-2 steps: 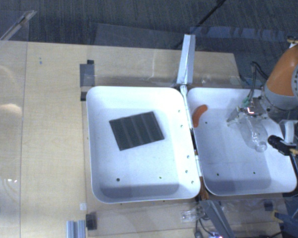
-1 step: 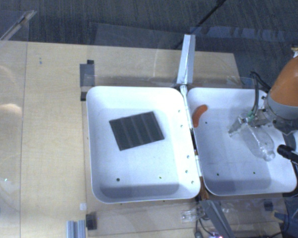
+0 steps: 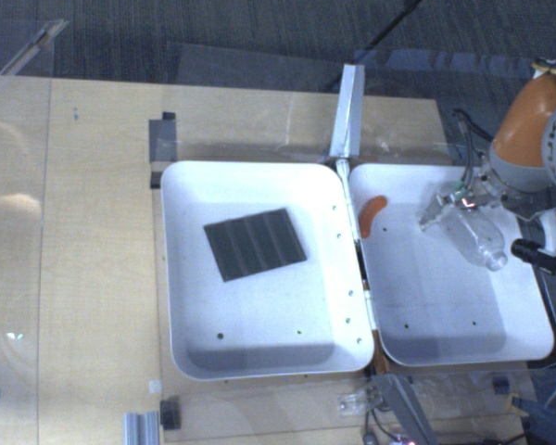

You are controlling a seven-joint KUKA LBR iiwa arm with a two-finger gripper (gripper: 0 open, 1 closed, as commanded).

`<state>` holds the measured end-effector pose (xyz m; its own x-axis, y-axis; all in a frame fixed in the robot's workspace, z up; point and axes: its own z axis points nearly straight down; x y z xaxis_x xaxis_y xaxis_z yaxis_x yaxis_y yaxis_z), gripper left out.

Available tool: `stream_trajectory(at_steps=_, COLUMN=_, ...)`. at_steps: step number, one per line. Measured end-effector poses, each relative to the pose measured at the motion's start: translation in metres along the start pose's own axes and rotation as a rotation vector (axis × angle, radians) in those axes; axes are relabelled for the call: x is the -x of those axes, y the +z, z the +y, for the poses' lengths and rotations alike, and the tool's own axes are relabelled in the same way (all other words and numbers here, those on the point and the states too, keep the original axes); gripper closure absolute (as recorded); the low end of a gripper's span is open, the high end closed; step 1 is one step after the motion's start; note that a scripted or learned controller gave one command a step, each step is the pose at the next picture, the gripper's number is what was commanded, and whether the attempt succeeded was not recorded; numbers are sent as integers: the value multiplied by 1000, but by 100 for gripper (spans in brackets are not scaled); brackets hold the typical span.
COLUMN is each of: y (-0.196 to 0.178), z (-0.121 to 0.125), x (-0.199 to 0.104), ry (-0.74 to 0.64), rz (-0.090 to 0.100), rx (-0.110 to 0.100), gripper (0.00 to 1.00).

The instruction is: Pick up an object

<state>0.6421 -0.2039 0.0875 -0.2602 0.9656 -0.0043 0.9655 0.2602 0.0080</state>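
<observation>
STEP: approach, nothing grasped | GRIPPER (image 3: 454,199): over right bin (image 3: 463,346), finger state cannot be told | ORANGE OBJECT (image 3: 372,211): at bin's left wall | NEXT: descend, close.

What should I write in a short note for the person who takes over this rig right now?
Gripper: over the right bin, upper area, near a clear plastic object. Whether it holds anything cannot be told.
Things: dark ridged pad lies flat in the left bin; small orange object sits at the right bin's left wall; the clear object lies just below and right of the gripper.
Done: no pick is confirmed.
Left: grasp one object and lift it; the clear one looks nearest.
</observation>
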Motion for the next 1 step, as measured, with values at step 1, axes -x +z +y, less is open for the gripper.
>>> stream_trajectory(at_steps=1, y=1, z=23, x=7, ry=-74, rz=15, rx=-24, gripper=0)
